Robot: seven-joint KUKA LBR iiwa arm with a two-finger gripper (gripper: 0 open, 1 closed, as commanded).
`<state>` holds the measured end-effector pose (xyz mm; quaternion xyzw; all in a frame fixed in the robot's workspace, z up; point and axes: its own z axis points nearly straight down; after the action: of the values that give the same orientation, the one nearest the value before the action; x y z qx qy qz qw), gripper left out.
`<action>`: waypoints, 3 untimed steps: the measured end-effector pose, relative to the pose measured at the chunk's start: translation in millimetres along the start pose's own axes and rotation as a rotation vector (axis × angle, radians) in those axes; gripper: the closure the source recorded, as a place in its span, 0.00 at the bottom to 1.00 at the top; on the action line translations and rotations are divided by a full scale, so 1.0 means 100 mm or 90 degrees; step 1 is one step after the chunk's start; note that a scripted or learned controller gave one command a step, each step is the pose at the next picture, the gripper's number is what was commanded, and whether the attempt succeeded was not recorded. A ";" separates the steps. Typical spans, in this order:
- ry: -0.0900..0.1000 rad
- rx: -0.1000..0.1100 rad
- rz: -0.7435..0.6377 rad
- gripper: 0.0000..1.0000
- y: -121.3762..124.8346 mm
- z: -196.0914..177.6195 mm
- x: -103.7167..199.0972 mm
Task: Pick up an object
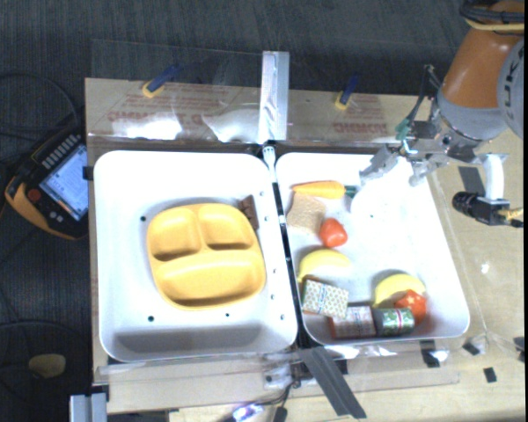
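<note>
Left bin [114, 236]: holds a yellow tray [207, 253]. Right bin [440, 236]: holds the candidate objects, clustered left and near, namely a lemon [324, 262], carrot [317, 188], tomato [333, 232], box [324, 298] and can [393, 321]. Arm [484, 60]: reaching in from the right. Gripper [394, 161]: over the right bin's far right corner, near the carrot but apart from it; fingers spread, nothing between them. Likely risks: closing on air if lowered here; striking the bin's far wall; crowded near items jamming a grasp.
</note>
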<state>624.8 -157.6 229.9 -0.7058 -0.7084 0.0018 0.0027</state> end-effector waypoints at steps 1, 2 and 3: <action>0.000 0.001 -0.098 0.00 -0.07 1.13 0.45; -0.002 -0.011 -0.069 0.00 -0.12 1.39 0.51; 0.000 -0.013 -0.070 1.00 -0.10 1.27 0.52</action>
<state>613.4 -105.8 102.6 -0.6661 -0.7459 -0.0051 -0.0045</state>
